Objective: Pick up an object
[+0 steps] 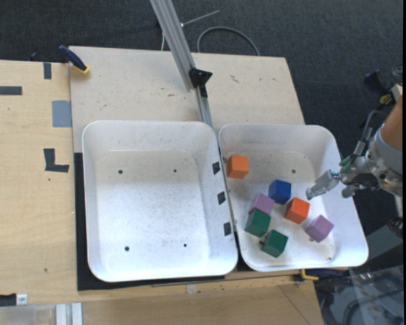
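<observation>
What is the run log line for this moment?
gripper: over right bin, right edge | holding: nothing seen | nearest: orange cube | left bin: no blocks

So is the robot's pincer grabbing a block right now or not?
Pincer: over the right bin's right edge, no block between its fingers; open or shut cannot be told.

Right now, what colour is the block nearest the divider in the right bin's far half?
Orange block, seen clearly in the camera view.

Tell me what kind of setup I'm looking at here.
Likely a robot-grasping test bench in a lab: two white bins side by side on a marked plywood bench, coloured blocks in the right bin, the gripper at its edge.
</observation>
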